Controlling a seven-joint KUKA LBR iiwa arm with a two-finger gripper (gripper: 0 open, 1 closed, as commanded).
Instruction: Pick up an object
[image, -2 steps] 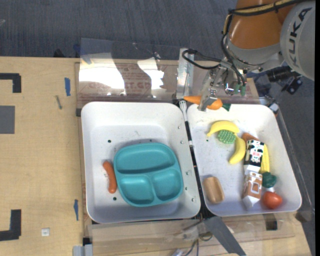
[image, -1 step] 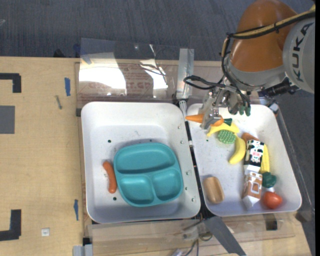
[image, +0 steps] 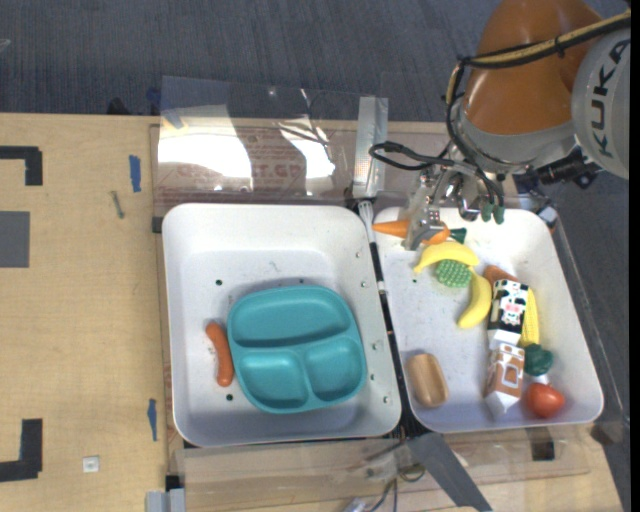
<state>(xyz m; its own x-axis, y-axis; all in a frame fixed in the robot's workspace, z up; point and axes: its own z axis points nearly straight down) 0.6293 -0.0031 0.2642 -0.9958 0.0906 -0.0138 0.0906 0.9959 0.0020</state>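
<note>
Surface (image: 80, 300): pale wood, bearing two shallow white bins side by side.

Right white bin (image: 425, 320), near to far:
- Red round plastic tomato (image: 545, 400), near right corner.
- Brown oval bread roll (image: 427, 378), near left part of the bin, apart from the other items.
- Small cow-print milk carton (image: 507, 345), lying lengthwise, its near end just beside the tomato.
- Dark green toy vegetable (image: 538, 358), touching the carton's right side, just beyond the tomato.
- Yellow cob of corn (image: 530, 315), along the carton's right side, further back.
- Yellow curved banana (image: 475, 300), just left of the carton's far end.
- Green dimpled oval piece (image: 453, 275), with a second yellow curved piece (image: 440, 257) arched over its far side; both just beside the banana's far tip.
- Orange tapered carrot (image: 392, 228), far left corner, tip pointing left towards the bin wall. Item nearest the claw.

Left white bin (image: 190, 230):
- Teal divided plastic plate (image: 295, 345), near half, three compartments.
- Orange-red sausage (image: 220, 352), just left of the plate, lying near-to-far.

Claw (image: 432, 222): at the right bin's far left corner, directly at the carrot's thick end. I cannot tell how far open it is, nor whether it grips the carrot.
</note>
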